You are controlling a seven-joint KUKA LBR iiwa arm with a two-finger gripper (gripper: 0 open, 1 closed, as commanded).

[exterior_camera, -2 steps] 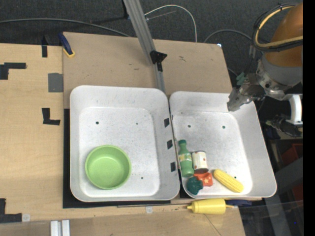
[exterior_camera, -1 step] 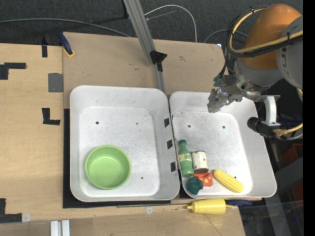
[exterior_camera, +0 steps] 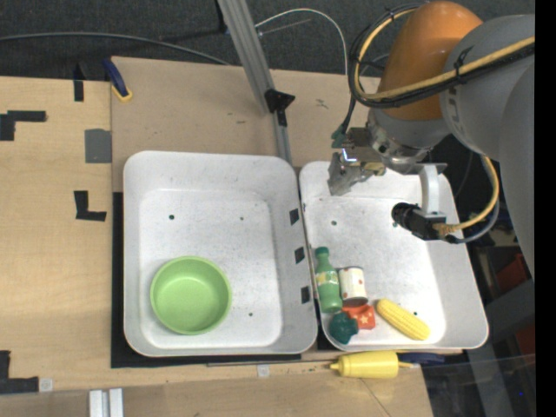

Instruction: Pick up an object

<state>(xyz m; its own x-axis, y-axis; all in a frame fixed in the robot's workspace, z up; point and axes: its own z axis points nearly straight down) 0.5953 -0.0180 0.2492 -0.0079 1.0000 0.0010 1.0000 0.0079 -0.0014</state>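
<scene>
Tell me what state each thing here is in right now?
Green bowl: upright in the left bin, nothing inside.
Green bottle: lying flat in the right bin.
Corn cob: lying flat in the right bin.
Yellow bottle: lying outside the bins.
Gripper: above the right bin's far edge, holding nothing visible.

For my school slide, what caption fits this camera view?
Robot gripper hovers over the right bin above toy corn; green bowl sits left.

Pale wooden tabletop (exterior_camera: 52,233) with black tape marks (exterior_camera: 84,205), dark grey carpeted floor (exterior_camera: 104,7) beyond, slanted metal pole (exterior_camera: 248,46), black cable (exterior_camera: 87,38)
</scene>
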